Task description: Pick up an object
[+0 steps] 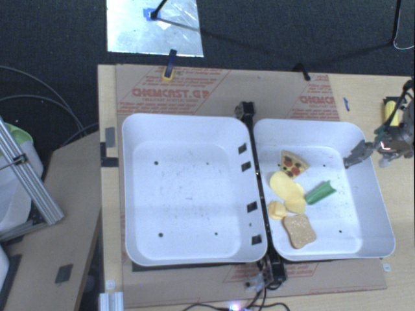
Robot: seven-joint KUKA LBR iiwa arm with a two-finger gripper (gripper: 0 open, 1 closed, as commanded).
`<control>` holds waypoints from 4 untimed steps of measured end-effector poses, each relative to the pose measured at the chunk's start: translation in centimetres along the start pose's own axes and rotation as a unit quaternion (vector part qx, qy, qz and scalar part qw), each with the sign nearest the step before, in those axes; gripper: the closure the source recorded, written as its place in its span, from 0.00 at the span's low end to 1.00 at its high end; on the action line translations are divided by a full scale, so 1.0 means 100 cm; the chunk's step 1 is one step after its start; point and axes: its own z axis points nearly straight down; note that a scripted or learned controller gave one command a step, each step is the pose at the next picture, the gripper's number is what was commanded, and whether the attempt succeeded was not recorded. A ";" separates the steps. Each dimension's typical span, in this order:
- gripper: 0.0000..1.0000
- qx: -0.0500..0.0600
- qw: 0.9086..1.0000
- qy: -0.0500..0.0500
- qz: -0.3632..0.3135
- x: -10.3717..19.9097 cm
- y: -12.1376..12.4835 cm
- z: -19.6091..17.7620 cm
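Claw [360, 151]: we see it at the right bin's [363, 238] 2 o'clock rim; spread or pressed together, we cannot tell
Green piece [320, 192]: bin centre, long axis pointing 2 o'clock
Pizza slice [293, 163]: at its 11 o'clock
Bread slice [299, 230]: at its 7 o'clock

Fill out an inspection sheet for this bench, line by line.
Surface: cardboard-covered bench; left bin and right bin side by side.
Job's things: in right bin, pizza slice, yellow pieces, green piece, bread slice.
Clutter: yellow-blue clip on the cardboard.
Grippers: pincer over right bin's right rim; nothing seen between fingers.
Cables: black cable across the floor.
Surroundings: foil sheet, dark carpet.
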 end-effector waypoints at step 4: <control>0.00 0.001 1.000 0.000 0.001 0.123 -0.015 0.157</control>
